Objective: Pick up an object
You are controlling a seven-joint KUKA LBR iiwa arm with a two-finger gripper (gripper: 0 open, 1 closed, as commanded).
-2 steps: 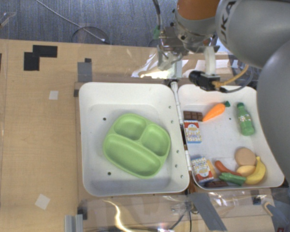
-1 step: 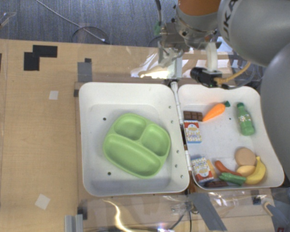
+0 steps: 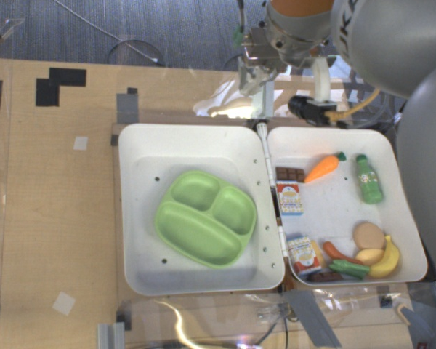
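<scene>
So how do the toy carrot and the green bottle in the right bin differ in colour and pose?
The carrot is orange with a small green top; the bottle is green all over, with a lighter label band. The carrot lies at a slant, green end up and to the right; the bottle lies nearly straight along the bin's right wall. Both rest in the right bin, in its far half, apart from each other.

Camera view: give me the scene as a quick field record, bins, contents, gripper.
left bin: holds a green divided plate
right bin: holds the toy food
carrot: upper middle of right bin
green bottle: right of the carrot, apart from it
chocolate bar: near the divider, above a small carton
banana: lower right corner, beside a brown egg-shaped piece
gripper: above the bench past the far edge of the bins, nothing seen between its fingers
</scene>
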